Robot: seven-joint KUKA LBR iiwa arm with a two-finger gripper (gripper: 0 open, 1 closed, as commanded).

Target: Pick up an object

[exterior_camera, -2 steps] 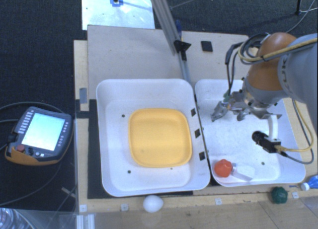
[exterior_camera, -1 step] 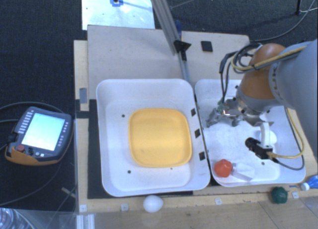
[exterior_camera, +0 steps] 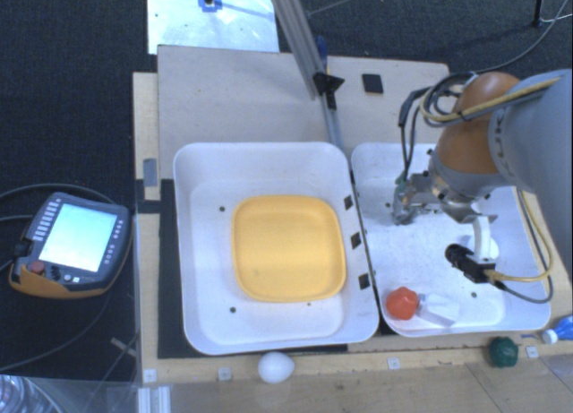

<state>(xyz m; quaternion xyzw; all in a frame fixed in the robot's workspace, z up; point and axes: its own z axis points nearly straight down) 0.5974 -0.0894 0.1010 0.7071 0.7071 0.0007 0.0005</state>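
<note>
Your claw (exterior_camera: 405, 208) sits low in the right bin (exterior_camera: 515, 313), near its upper left part; you cannot tell its state from this angle. An orange ball (exterior_camera: 402, 303) lies at the bin's front edge, touching a clear plastic piece (exterior_camera: 439, 311), well apart from the claw. The left bin (exterior_camera: 201, 178) holds a yellow plate (exterior_camera: 288, 247).

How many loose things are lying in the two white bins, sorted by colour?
Yellow: 1, the square plate in the left bin.
Orange-red: 1, the small round object in the right bin.
Clear: 1, the plastic piece beside it.
Total: 3
</note>
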